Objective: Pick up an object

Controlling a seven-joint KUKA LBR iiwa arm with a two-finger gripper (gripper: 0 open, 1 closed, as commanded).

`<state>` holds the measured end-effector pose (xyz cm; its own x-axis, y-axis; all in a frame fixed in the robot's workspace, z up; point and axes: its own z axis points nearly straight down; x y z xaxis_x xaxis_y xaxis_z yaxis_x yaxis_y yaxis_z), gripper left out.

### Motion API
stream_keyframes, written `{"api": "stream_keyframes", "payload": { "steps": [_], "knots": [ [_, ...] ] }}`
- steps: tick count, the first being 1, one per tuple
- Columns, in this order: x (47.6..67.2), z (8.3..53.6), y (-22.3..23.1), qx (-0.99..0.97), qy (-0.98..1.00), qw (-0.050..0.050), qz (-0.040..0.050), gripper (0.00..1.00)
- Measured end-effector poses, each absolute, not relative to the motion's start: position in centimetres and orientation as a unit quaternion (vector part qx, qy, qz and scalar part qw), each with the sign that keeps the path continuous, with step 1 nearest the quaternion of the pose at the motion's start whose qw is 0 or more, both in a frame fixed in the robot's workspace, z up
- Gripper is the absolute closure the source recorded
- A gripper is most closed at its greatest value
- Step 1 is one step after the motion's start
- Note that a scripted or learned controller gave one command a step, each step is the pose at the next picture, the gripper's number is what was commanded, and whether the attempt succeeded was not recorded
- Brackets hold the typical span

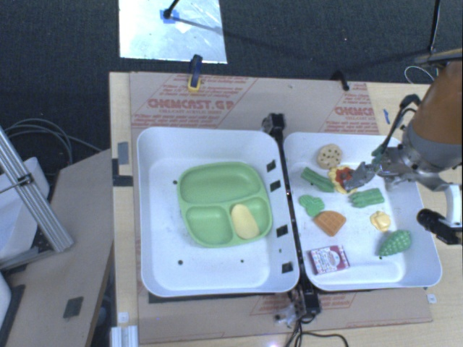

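In the right bin, nearest the camera, lies a red packet, with a green bumpy toy to its right near the bin's right wall. Farther back sit an orange wedge, a small green leafy piece just left of it, and a yellow piece to the right. Beyond these lies a green pod, and a long green piece rests beside a red and yellow item. The gripper hangs over that red and yellow item, its tips close by it; whether the tips are spread or pressed together cannot be told. A cookie lies farthest back. In the left bin a green tray holds a yellow piece in its near right compartment.
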<state>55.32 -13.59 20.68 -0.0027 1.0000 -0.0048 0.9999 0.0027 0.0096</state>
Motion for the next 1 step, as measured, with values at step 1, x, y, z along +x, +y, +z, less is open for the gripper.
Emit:
{"api": "stream_keyframes", "payload": {
  "steps": [1],
  "knots": [
    [55.01,20.47,-13.33,0.706,0.708,0.001,0.0004,0.0]
  ]
}}
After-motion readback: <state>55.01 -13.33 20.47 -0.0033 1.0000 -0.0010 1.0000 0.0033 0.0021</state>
